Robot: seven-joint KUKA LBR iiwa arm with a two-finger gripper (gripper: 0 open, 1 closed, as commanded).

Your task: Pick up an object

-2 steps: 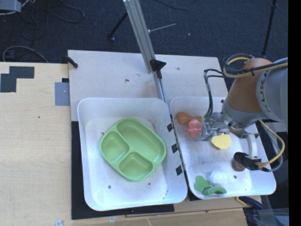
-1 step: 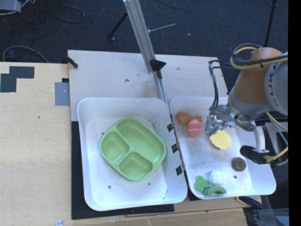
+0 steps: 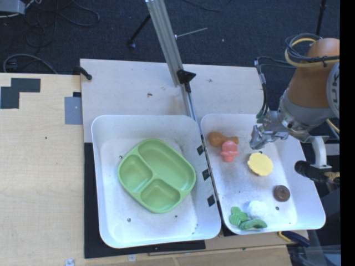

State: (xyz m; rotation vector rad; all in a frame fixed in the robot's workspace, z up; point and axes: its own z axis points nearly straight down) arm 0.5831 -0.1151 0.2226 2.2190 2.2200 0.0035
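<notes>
Overhead — white bench [image 3: 138, 87] on dark cabled floor [image 3: 83, 26] | gripper [image 3: 258, 139] above right bin [image 3: 310, 215] — cannot tell its state

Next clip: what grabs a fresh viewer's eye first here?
The green divided tray lying alone in the left bin stands out most. In the right bin, the pincer hangs just above a yellow piece, with a pink toy to its left.
</notes>
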